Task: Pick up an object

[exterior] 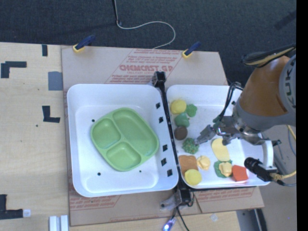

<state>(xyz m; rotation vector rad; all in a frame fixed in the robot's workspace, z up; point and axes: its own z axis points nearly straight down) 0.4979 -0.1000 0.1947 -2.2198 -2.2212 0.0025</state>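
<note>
Hand [208, 134] just right of green broccoli piece [189, 145]

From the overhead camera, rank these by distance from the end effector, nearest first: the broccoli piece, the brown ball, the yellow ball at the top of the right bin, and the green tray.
End effector sits over the middle of the right bin.
1. Broccoli piece, just left of it and slightly lower.
2. Brown ball, further left, near the divider.
3. Yellow ball, up in the bin's top-left corner.
4. Green tray, across in the left bin.

Claw [208, 134] over right bin [208, 91], near broccoli [189, 145]
</note>
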